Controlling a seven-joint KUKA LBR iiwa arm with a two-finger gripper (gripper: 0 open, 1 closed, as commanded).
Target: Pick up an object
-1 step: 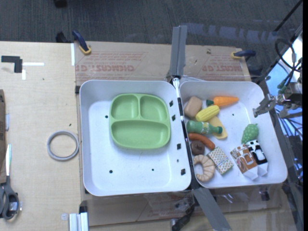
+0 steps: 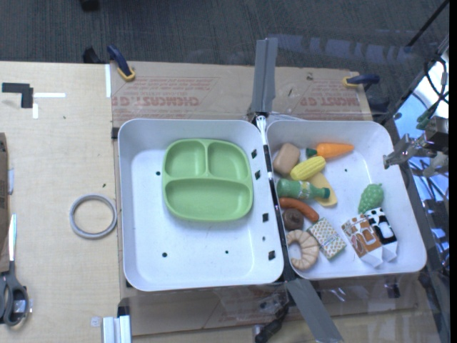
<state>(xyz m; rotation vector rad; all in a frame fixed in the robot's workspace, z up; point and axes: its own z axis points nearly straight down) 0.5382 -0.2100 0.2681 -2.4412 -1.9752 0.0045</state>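
Note:
The right bin [image 2: 400, 213] holds several toy foods. An orange carrot [image 2: 333, 149] lies at the back, with a yellow corn cob [image 2: 308, 168] and a brown bread piece [image 2: 286, 158] beside it. Below them lie a green bottle [image 2: 301, 189], a red sausage [image 2: 298, 208], a dark donut [image 2: 293, 220] and a tan croissant [image 2: 305, 249]. A checkered box [image 2: 327, 238], a printed carton [image 2: 370, 239] and a green leafy piece [image 2: 370, 197] sit to the right. The left bin [image 2: 143, 256] holds a green divided plate [image 2: 208, 179].
On the bench to the left lie a grey tape ring [image 2: 93, 215] and scissors [image 2: 13, 295]. Clamps [image 2: 121, 63] [image 2: 360, 81] hold cardboard behind the bins. A metal bracket [image 2: 402, 153] juts over the right bin's right rim.

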